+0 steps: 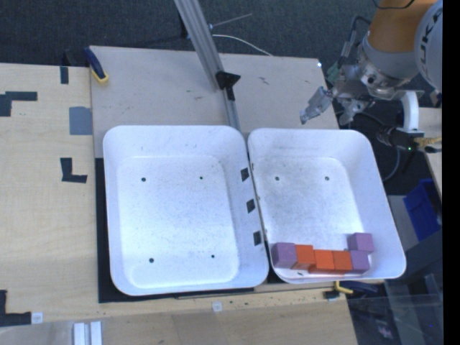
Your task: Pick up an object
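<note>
The pincer (pixel 321 106) hangs above the right bin's (pixel 374 157) far rim, clamping nothing; whether it is apart I cannot tell. The blocks (pixel 323 257) crowd the near wall. Approach seems unfinished: next, travel across and descend.

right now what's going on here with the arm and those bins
A grey and orange robot arm is set to pick up an object but has not reached one yet. Its tool hangs above the bench just past the far edge of the right bin, with nothing in it. The purple and orange blocks lie clustered along that bin's near edge. The left bin sits alongside.
</note>
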Motion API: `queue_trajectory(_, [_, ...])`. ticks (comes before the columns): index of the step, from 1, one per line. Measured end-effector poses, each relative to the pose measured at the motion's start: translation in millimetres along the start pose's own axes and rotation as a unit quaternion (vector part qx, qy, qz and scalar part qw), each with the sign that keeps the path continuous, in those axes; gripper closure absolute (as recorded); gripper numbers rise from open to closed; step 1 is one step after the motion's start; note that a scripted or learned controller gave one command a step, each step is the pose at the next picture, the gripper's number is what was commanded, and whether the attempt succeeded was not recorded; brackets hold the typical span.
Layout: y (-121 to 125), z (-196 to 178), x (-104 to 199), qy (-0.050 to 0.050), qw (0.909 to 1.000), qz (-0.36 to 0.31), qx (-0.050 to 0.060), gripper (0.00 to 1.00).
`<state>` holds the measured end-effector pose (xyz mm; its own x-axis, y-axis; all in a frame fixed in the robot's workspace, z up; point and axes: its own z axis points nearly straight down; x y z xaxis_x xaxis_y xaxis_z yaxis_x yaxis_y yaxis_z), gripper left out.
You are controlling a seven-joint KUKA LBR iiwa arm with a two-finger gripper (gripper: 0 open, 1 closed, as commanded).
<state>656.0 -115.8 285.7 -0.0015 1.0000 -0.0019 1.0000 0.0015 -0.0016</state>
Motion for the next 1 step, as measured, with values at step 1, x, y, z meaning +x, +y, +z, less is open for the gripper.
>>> queue_trajectory(1, [24.8,-17.5,-72.8,-0.001,1.0,0.002,-0.002,0.0])
